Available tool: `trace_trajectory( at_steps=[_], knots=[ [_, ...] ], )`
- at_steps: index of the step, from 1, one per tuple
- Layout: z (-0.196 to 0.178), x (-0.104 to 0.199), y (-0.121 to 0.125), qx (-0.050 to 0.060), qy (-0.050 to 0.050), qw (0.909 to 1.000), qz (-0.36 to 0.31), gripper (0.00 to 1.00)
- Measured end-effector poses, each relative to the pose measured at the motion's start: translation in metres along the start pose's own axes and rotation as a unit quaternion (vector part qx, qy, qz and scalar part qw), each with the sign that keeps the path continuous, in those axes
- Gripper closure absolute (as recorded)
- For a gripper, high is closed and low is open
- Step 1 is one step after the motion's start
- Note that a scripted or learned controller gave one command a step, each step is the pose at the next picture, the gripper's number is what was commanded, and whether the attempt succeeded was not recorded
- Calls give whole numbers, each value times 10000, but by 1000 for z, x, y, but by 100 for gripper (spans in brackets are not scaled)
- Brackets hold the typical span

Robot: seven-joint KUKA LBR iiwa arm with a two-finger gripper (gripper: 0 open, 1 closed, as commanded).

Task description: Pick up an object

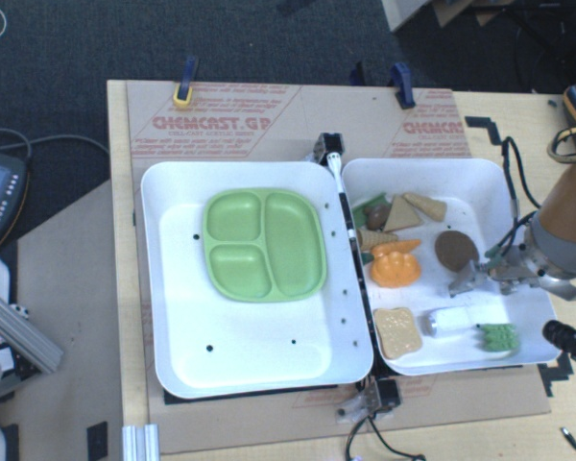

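A wooden bench top (269,113) printed with red lettering carries two shallow white plastic bins side by side, seen from above at a slant. The left white bin (173,334) holds a pale green plastic plate with three compartments (265,244), lying flat towards the bin's far half. The right white bin (480,176) holds a scatter of small things. The grey robot arm with an orange band (562,224) reaches in from the right edge, and its two-finger gripper (466,281) hangs low over the middle of the right bin; whether the fingers are apart or closed cannot be told from this angle, and nothing is seen between them. Just beyond the gripper, towards the far side, lies a round brown disc-shaped object (454,249), close to the fingertips. To the gripper's left sits an orange moulded toy piece (395,265), near but apart. Below the gripper, towards the near rim, lies a white cylinder-shaped object (451,320) on its side, and just right of it a small green bristly object (498,336). At the near left corner of this bin rests a tan square slice like toy bread (398,331). At the far left a beige wedge-shaped piece (415,209) lies beside a small dark green and brown cluster (373,213) that is too small to make out.
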State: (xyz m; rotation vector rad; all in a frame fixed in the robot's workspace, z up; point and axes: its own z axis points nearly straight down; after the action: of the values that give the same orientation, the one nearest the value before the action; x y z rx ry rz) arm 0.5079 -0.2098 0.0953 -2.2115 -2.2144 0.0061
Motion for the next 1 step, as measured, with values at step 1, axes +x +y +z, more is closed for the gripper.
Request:
trace_trajectory(
  at_steps=[1],
  knots=[
    [15,1,0,-16,-9,10000,6,0]
  ],
)
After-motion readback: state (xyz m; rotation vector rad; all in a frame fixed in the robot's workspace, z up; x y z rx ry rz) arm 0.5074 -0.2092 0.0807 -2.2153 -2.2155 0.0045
